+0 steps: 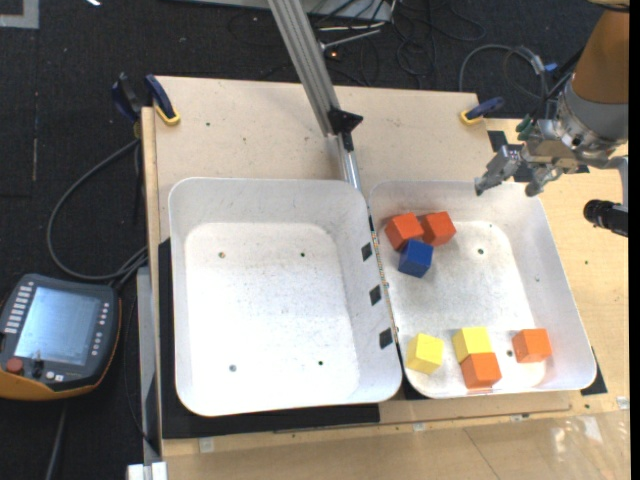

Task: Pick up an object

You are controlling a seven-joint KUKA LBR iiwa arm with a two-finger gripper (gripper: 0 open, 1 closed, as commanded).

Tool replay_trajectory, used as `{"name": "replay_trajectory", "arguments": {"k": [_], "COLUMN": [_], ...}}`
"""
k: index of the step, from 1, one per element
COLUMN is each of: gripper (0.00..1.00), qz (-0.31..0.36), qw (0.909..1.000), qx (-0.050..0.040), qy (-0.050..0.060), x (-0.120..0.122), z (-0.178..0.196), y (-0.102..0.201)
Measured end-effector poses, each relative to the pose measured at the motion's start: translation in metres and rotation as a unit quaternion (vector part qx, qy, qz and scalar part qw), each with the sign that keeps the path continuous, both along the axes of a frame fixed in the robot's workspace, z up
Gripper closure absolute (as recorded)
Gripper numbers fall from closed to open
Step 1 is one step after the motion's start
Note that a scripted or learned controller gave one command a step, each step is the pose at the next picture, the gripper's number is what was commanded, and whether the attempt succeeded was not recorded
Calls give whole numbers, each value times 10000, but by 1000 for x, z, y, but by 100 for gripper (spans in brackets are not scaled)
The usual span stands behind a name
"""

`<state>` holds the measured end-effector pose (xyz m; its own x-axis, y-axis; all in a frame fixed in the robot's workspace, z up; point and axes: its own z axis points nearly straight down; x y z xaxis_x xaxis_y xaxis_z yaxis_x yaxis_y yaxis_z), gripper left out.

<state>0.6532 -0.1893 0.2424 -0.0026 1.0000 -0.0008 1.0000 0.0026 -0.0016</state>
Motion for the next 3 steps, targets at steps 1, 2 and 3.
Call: {"name": "replay_trajectory", "arguments": {"k": [1, 2, 3], "gripper": [0, 0, 0], "qz": [-13, 6, -32], "qw": [10000, 10000, 9999], "qx": [14, 7, -32], "qy": [30, -1, -137], "x": [-21, -15, -37], "z": [-122, -132, -137], "y": [18, 36, 54]}}
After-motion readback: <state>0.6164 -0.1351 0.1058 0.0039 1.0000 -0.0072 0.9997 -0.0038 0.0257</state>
